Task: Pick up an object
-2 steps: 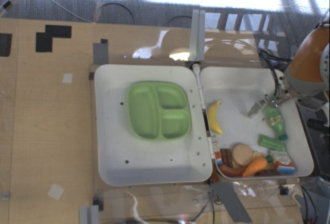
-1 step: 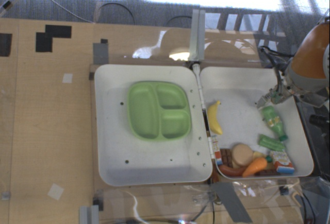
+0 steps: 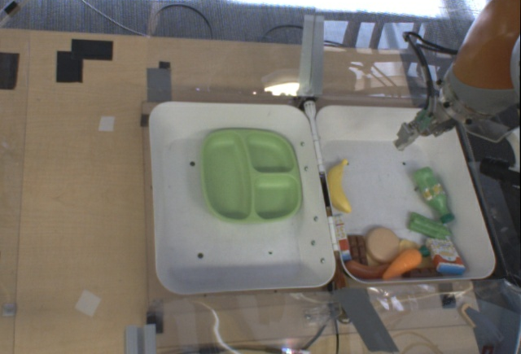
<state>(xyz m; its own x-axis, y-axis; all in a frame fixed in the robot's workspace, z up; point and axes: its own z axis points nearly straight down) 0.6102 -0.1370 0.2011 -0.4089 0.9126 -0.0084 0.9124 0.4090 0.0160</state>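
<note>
Hard to tell of the fingers point(image 3: 412, 133) whether spread or pressed together; hanging over bare floor at the far side of the right bin point(image 3: 383, 150), nothing seen between them, well apart from the banana point(image 3: 338, 185) and near the bottle point(image 3: 431, 191). Could well close on nothing if lowered straight, nudge the round bottle into a roll, or jam in the crowded near corner around the carrot point(image 3: 401, 264). No legible writing; packet point(image 3: 444, 251) print too small.
</note>
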